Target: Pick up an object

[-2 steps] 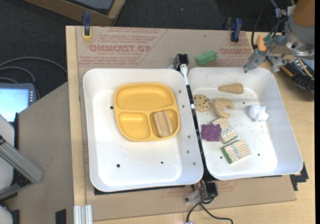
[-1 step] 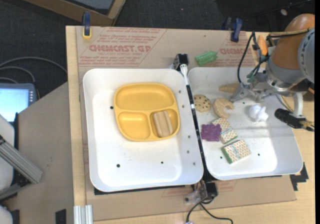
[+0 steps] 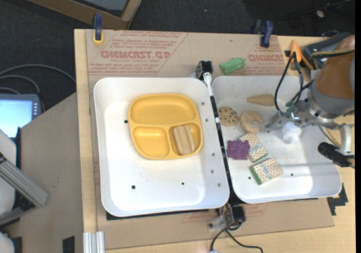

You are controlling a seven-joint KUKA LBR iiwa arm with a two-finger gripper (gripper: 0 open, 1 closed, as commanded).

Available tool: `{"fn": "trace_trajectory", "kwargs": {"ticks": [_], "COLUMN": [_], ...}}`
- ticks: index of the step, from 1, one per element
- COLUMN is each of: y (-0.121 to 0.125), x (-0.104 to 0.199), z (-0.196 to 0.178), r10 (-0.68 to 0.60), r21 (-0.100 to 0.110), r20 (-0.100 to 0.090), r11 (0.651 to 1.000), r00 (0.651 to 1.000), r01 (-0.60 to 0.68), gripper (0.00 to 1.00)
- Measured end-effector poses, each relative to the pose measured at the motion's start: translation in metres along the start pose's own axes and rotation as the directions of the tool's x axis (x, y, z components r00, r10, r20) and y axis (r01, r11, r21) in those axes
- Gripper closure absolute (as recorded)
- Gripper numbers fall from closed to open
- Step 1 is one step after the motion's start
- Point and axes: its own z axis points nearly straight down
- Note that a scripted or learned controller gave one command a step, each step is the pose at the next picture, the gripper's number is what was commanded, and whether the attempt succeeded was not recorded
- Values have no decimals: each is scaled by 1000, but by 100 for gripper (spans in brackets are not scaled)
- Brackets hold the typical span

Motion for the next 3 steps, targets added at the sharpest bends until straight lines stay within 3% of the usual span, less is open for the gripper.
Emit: {"fn": "trace_trajectory", "kwargs": {"ticks": [1, 2, 3], "y": [80, 31, -16], "x": [41, 28, 108], "z": [-4, -1, 0], "r10": [-8, 0, -7], "r21": [-13, -2, 1], "r20": [1, 1, -3], "r11": [1000, 1000, 1000], "r00": [1000, 1000, 1000], "r01": [8, 0, 7], "gripper": [0, 0, 0]}}
